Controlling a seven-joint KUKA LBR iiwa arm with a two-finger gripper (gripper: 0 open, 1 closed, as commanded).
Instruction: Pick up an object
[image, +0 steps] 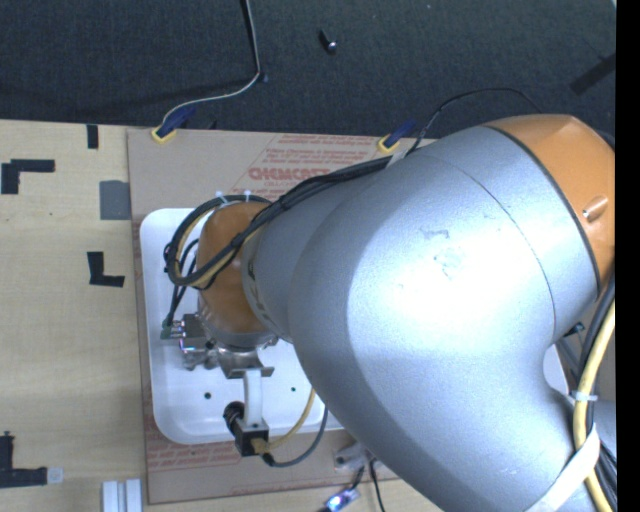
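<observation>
My gripper (197, 348) hangs low inside the left white bin (180, 410), near its left wall, pointing down at the floor. The grey arm with its orange band (225, 275) reaches in from the right and hides most of the bin. I can make out no loose object on the bare strip of bin floor that shows to the left of and in front of the gripper. Whatever lies under the wrist and arm is hidden.
The bin rests on a brown cardboard sheet (300, 165). To the left is the wooden bench top (60, 300) with black tape marks. A dark cloth (120, 50) with a thin cable lies beyond the bench's far edge.
</observation>
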